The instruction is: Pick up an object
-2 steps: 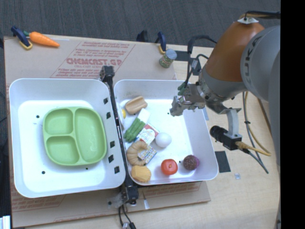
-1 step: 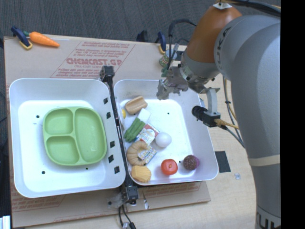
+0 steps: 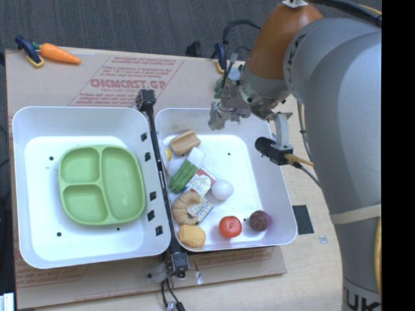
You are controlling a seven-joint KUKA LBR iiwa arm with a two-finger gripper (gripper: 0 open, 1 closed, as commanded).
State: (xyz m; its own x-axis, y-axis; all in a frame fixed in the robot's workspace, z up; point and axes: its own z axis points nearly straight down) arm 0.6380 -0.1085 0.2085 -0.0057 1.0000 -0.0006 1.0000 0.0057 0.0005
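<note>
Overhead, the grey arm [image 3: 337,109] sweeps in from the right, its orange band [image 3: 279,34] bent down toward the far rim of the right bin [image 3: 275,193]. The gripper [image 3: 219,116] hangs over that rim with nothing between it; whether it stands wide or narrow, I cannot tell. Below lie a bread roll [image 3: 184,142], green bean pods [image 3: 182,175], a white egg [image 3: 222,190], a croissant [image 3: 186,207], a tomato [image 3: 229,226] and a dark purple fruit [image 3: 260,220]. The left bin [image 3: 26,128] holds a green divided plate [image 3: 102,184]. The gripper's tips blur against the rim.
</note>
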